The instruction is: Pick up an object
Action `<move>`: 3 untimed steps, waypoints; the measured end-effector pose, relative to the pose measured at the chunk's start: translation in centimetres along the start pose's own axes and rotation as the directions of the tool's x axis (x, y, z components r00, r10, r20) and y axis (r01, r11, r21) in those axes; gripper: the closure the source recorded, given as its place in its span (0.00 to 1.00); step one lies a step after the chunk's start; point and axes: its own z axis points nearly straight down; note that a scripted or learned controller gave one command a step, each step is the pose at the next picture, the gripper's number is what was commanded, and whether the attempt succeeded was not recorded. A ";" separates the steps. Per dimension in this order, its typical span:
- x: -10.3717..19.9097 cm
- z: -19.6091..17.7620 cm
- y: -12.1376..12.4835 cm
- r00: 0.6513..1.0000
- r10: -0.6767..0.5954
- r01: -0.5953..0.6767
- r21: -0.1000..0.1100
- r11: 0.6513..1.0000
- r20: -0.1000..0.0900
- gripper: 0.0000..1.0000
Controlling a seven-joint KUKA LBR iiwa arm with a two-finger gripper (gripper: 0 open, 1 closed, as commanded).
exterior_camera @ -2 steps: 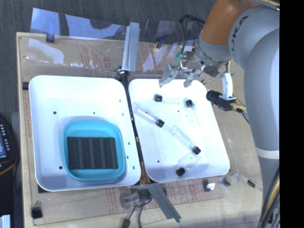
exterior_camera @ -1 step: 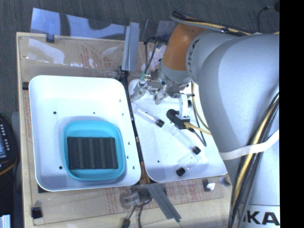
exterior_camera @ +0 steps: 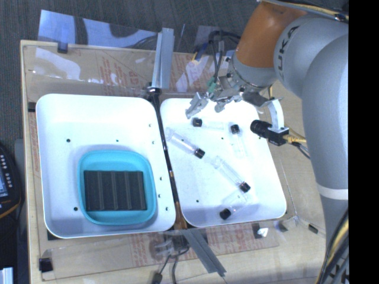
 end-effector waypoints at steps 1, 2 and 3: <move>3.6 9.2 -7.1 0.984 0.176 -0.176 0.007 0.984 -0.002 0.00; 3.5 10.2 -5.3 0.978 0.210 -0.210 -0.001 0.978 0.001 0.00; 3.7 8.2 -6.2 0.948 0.317 -0.317 0.003 0.948 0.000 0.00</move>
